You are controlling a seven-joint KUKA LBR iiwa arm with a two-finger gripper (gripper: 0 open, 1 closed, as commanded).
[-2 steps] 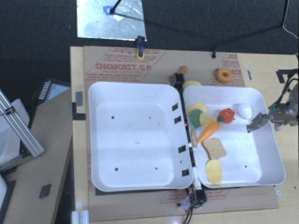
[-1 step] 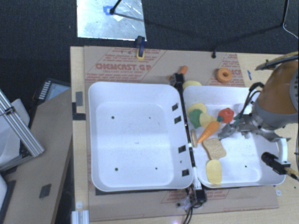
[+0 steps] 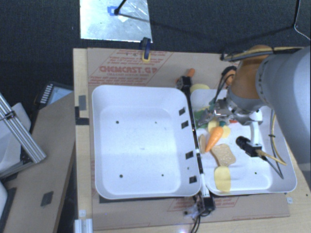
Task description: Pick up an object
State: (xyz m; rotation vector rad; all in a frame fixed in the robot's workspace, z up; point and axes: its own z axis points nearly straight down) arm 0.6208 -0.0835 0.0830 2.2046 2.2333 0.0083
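Plainly, the end effector (image 3: 217, 114) sits low in the right bin (image 3: 279, 181), above a green piece (image 3: 200, 115) and a yellow lump (image 3: 213, 126); its grip state I cannot tell. A good pick means descending squarely on one item. The tapered orange carrot (image 3: 213, 139) looks smooth, the bread slice (image 3: 223, 155) flat and speckled, the pale yellow chip (image 3: 222, 178) thin.

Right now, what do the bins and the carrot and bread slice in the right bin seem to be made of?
Bins: smooth white moulded plastic by the look, with rounded rims and a soft sheen. Carrot: probably toy plastic, given its uniform orange and even surface. Bread slice: likely plastic or foam; tan, speckled, matte face. The view is too coarse to be sure.
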